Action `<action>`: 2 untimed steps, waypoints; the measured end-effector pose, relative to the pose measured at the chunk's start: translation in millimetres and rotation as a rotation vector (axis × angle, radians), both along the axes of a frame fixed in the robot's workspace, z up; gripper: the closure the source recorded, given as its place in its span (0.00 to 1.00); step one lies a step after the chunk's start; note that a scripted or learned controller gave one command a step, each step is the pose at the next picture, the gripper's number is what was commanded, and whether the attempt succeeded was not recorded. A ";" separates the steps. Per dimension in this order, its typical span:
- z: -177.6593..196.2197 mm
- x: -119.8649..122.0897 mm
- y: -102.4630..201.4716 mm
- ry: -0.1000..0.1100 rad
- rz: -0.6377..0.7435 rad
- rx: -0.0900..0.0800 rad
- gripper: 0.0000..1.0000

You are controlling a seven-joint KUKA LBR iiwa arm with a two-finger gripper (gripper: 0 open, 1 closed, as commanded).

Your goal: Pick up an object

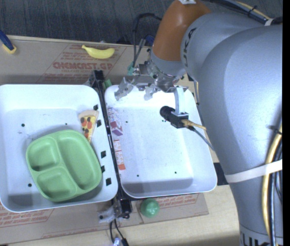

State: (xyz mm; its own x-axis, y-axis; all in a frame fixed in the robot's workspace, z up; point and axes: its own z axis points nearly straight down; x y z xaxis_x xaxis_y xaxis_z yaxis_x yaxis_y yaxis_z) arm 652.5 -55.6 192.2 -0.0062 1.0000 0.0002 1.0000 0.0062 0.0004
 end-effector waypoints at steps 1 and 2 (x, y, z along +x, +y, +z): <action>-0.2 4.2 59.4 -0.001 0.001 0.001 0.00; -0.6 -4.7 117.4 0.004 0.001 0.000 0.00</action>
